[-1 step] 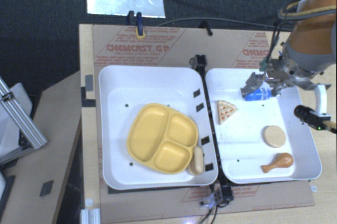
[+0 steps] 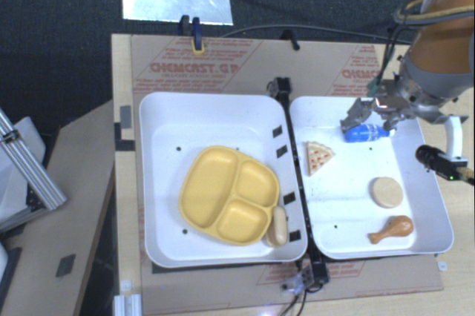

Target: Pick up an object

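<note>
The pincer (image 2: pixel 369 114) hangs over the far end of the right bin (image 2: pixel 438 233), its fingers spread wide and holding nothing. A blue object (image 2: pixel 364 133) lies on the bin floor just under and nearer than the fingertips; contact cannot be confirmed. Nearer than the blue object lie a pizza slice (image 2: pixel 318 156), a round biscuit (image 2: pixel 387 192) and a drumstick (image 2: pixel 390 228), all apart from it. In the left bin (image 2: pixel 159 159) sits a yellow divided tray (image 2: pixel 226 196) with a bread roll (image 2: pixel 278 225) against it. Recommendation: centre the fingers across the blue object's narrow width, descend fully, close, then lift straight.
</note>
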Available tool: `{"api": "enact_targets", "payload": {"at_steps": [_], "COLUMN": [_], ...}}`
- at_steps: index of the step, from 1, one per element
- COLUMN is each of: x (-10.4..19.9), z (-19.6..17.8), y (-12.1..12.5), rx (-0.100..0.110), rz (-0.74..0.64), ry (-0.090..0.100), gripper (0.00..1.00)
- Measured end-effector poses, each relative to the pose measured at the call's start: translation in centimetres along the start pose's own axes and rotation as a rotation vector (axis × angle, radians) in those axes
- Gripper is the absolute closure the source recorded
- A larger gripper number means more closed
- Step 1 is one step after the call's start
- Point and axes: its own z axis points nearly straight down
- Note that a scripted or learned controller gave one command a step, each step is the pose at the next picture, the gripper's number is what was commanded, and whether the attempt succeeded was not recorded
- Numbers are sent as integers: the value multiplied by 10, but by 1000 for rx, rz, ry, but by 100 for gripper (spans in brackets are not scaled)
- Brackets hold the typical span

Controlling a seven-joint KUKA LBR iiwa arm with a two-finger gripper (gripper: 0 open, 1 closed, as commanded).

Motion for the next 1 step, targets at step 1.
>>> {"api": "enact_targets", "payload": {"at_steps": [1], "x": [-5], "z": [60], "y": [4], "rx": [5], "rz": [2], "ry": [0], "gripper": [0]}}
